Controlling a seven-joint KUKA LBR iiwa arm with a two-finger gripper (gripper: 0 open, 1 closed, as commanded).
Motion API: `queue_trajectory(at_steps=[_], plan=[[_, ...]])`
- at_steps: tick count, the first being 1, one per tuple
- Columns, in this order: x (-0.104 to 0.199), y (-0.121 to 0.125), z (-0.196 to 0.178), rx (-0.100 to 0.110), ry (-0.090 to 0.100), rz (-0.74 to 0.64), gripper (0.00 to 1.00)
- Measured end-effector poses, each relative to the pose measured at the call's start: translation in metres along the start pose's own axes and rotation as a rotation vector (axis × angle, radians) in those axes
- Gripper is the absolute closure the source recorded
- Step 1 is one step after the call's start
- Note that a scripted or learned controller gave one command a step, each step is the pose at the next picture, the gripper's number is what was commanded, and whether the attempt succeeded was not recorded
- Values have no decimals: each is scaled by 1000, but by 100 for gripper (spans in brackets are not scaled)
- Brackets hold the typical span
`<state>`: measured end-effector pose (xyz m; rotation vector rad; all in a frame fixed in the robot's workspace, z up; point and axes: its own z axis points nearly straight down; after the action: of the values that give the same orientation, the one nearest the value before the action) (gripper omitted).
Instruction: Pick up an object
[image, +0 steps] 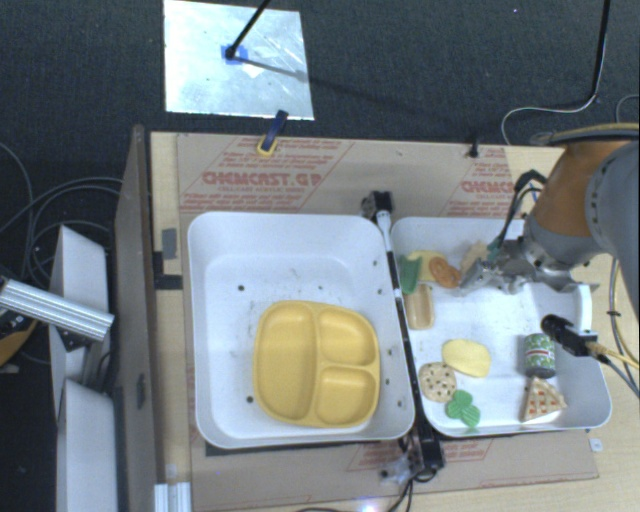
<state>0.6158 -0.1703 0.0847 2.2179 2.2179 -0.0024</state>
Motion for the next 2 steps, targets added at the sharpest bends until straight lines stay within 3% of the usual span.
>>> queue_trajectory(at_steps=[1,2], plan=[[-40,-80,1,7,4,6,0],[-35,-123,0,3,5,2,0]])
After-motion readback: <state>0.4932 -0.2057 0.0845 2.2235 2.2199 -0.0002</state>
